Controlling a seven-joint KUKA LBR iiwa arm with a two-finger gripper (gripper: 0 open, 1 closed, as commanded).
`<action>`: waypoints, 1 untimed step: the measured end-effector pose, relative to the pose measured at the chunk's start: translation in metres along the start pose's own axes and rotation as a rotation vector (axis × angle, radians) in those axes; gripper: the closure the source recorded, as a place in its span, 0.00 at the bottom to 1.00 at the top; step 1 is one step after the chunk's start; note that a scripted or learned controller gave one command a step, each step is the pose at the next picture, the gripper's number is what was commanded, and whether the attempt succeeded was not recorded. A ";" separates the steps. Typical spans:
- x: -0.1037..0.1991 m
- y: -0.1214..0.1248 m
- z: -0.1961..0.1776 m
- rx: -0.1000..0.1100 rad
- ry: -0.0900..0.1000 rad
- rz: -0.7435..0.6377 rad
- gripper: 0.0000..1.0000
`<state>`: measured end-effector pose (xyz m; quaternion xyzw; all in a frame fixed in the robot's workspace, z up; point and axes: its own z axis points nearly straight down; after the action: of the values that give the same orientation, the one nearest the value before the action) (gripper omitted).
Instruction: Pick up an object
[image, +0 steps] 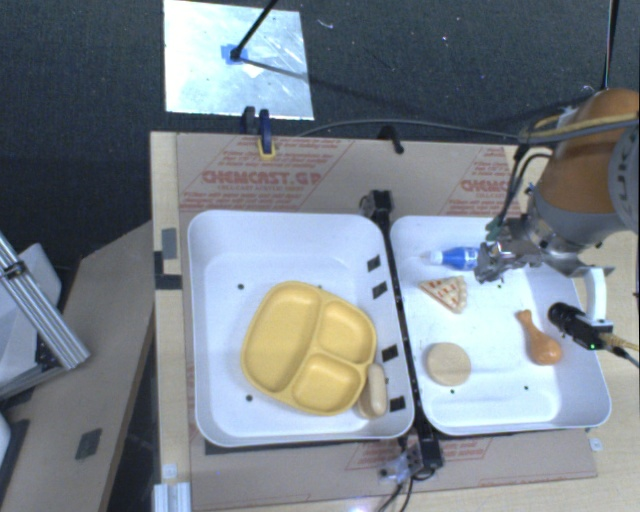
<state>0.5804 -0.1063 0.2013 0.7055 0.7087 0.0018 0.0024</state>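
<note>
- The counter carries two white bins; the left bin holds a yellow divided tray, stiff and broad, awkward for narrow jaws, with a small bread-like piece touching its near right corner.
- The right bin holds the likelier picks, all judged light, rigid toys.
- The arm reaches in from the right, and the gripper hangs over the far part of that bin; whether the jaws are released or clenched cannot be told.
- A blue-and-white bottle-like item lies just left of the gripper; probably smooth, best taken across its narrow body.
- A round biscuit lies flat at the near side.
- A drumstick lies to the right, beside a black fixture.
- A wedge-shaped slice lies near the bottle and may crowd a grasp.
</note>
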 end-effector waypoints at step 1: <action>0.000 0.002 -0.050 -0.001 0.000 -0.001 1.00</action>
<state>0.5820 -0.1065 0.2510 0.7053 0.7089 0.0021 0.0028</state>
